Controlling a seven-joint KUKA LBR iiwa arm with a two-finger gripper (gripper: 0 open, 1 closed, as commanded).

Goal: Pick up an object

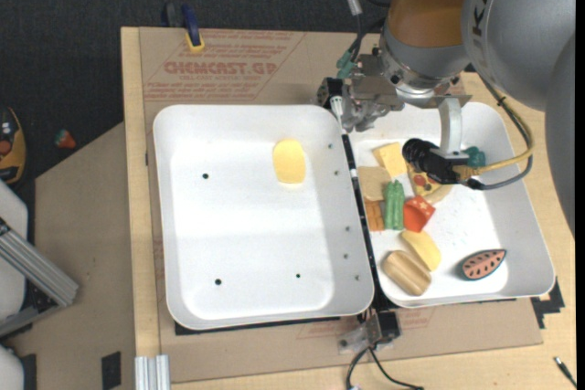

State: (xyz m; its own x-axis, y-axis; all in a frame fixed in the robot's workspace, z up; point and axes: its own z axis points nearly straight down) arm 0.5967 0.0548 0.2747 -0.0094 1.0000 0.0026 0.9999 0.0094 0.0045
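Note:
My gripper (350,112) hangs from the grey and orange arm over the far end of the ridge between the two bins. A pale yellow rounded piece (290,162) lies alone in the left bin (183,224), to the left of the gripper. In the right bin (512,196) a yellow wedge (390,159), a green piece (393,204) and a red piece (419,214) cluster just in front of the gripper. Nothing shows held under the gripper.
Further toward the front of the right bin lie a yellow block (422,248), a tan loaf-like piece (405,273) and a pink slice with a dark rim (483,264). An orange strip (373,216) lies by the divider. The bins rest on a cardboard sheet (228,59).

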